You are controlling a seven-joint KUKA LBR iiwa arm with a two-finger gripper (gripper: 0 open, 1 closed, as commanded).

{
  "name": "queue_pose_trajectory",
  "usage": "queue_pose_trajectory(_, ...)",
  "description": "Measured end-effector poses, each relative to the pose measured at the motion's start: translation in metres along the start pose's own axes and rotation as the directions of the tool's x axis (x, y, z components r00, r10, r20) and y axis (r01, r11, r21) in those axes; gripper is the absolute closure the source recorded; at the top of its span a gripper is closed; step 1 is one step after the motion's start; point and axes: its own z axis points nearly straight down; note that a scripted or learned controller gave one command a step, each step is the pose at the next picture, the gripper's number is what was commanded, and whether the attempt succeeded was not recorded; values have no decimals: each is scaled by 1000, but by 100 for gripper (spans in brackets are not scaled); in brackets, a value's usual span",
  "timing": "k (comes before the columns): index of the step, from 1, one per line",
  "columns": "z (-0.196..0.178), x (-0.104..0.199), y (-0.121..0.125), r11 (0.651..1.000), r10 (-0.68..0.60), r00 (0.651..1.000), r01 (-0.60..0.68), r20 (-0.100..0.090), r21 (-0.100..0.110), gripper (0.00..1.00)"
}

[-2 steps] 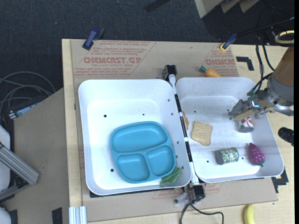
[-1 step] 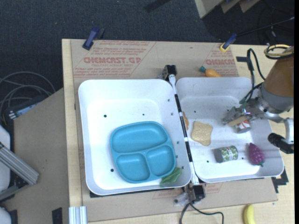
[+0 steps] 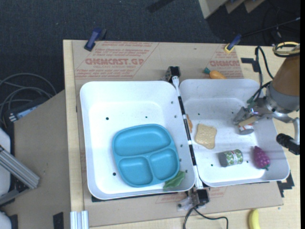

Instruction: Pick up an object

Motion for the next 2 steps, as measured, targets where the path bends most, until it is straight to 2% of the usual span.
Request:
queue_pose_trajectory(1, 4, 88, 46, 1000, -1, 1000, 1, 5, -20, 100)
queue_pose_trajectory(2, -88, 157, 9, 1000, 0, 1000, 0, 0, 2, 100)
